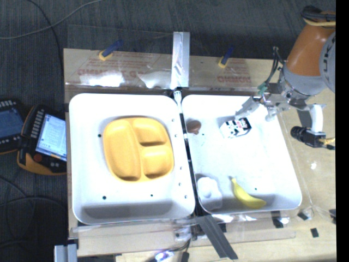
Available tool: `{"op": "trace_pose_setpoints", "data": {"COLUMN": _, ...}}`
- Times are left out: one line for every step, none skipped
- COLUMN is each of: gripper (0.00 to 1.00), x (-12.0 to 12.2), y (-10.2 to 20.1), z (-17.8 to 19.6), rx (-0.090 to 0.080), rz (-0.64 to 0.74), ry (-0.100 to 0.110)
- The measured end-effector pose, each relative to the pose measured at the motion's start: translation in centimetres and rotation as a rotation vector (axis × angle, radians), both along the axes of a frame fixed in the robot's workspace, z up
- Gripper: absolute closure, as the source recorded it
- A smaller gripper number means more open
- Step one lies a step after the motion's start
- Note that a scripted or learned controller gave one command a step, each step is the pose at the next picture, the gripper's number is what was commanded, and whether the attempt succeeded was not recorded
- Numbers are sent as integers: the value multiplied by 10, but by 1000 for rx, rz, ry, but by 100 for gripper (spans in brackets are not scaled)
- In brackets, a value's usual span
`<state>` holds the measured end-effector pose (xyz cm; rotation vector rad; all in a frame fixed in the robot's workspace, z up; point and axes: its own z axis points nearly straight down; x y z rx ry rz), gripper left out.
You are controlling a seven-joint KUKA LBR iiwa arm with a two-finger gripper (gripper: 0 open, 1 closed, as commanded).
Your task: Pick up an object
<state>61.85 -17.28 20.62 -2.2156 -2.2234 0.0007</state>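
Note:
In the right bin [283, 162] lie a yellow banana [246, 195] near the front wall, a small white cup [208, 187] at the front left, and a small brown round item [192, 126] near the left wall. A small white and black item [236, 127] lies in the bin's back middle. My gripper [244, 113] reaches in from the right at a slant, its tip just above and touching or nearly touching that white and black item. The item sits low by the bin floor.
The left bin [87, 162] holds a yellow divided plate [138, 148]. A metal divider post [180, 59] stands behind the bins' shared wall. Clear plastic sheeting with yellow clips lies at the back. A handheld controller [41, 141] rests on the floor at far left.

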Motion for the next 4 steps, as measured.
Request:
{"op": "trace_pose_setpoints", "data": {"gripper": 0, "x": 27, "y": -2, "z": -81, "rx": -6, "rz": 61, "ry": -1}}
{"op": "trace_pose_setpoints", "data": {"gripper": 0, "x": 16, "y": 1, "z": -100, "rx": -24, "rz": 108, "ry": -40}}
{"op": "trace_pose_setpoints", "data": {"gripper": 0, "x": 27, "y": 8, "z": -101, "rx": -19, "rz": 72, "ry": -39}}
{"op": "trace_pose_setpoints", "data": {"gripper": 0, "x": 24, "y": 8, "z": -100, "rx": -19, "rz": 63, "ry": -48}}
